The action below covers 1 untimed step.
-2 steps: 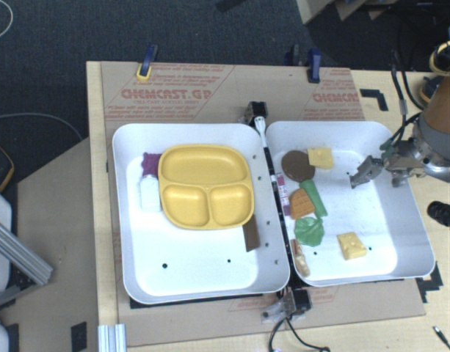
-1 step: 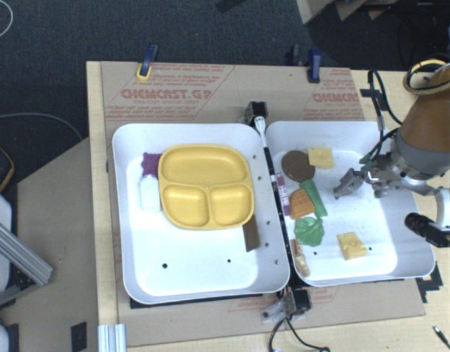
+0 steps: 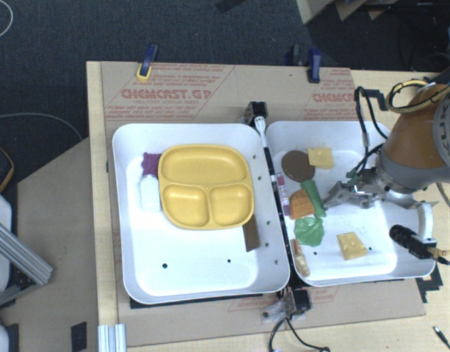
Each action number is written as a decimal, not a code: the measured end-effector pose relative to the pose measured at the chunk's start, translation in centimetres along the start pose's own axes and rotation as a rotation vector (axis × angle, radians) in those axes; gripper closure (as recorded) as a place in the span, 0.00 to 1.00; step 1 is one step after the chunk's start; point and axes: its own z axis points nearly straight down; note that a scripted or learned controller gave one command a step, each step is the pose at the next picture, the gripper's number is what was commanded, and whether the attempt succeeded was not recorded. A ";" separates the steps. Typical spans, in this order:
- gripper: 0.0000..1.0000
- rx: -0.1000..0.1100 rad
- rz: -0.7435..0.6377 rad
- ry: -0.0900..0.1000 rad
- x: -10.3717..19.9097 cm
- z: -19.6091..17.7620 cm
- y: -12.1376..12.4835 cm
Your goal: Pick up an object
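the gripper [image 3: 336, 193] hovers low in the right bin [image 3: 371, 268], jaws spread wide and holding nothing, just beside the green toy [image 3: 310, 218]. no object is picked up yet; grasp and lift remain.

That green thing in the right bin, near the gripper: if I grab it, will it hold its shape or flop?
The green thing looks crumpled and uneven, so it is probably soft and would likely deform between the fingers of the gripper. It seems light for its size. It touches the orange piece beside it, so a push may drag that along.
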 end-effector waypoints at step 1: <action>1.00 -0.007 0.001 -0.003 -0.1 -1.4 0.1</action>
